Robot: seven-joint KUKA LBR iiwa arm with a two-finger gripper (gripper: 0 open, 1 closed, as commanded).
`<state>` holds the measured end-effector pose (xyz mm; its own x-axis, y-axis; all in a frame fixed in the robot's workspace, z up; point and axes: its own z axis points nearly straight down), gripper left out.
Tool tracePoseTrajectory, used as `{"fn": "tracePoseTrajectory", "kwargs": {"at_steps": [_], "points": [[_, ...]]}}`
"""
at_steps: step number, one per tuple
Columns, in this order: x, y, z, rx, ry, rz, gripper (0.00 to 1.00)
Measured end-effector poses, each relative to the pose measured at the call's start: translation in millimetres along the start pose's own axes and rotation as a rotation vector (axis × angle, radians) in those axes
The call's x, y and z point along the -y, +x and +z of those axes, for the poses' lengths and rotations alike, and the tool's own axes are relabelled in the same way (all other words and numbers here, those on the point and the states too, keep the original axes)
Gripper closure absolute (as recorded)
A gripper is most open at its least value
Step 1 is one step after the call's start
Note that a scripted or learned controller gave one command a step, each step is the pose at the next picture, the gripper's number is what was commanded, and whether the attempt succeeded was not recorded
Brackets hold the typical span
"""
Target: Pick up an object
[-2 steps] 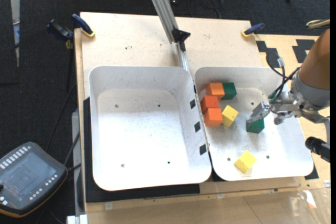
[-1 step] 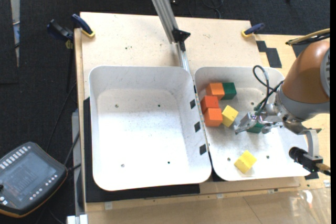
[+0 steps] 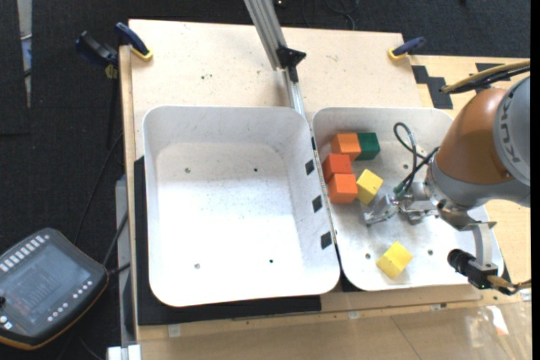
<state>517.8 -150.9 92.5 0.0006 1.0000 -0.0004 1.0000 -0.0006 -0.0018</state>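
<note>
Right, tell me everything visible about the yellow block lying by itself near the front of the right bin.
The lone yellow block is a small cube-like piece, plain yellow and matte-looking, perhaps wood or foam. It lies turned at an angle on the floor of the right bin, near the front rim. It touches nothing but the bin floor; the other blocks and the gripper sit apart, farther back.
</note>
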Motion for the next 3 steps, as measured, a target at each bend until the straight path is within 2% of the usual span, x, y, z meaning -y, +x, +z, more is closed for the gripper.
{"fn": "tracePoseTrajectory", "kwargs": {"at_steps": [1, 3], "points": [[-1, 0, -13, 0.0, -0.004, 0.0, 1.0], [-5, -10, -112, 0.002, -0.008, -0.003, 1.0]]}}
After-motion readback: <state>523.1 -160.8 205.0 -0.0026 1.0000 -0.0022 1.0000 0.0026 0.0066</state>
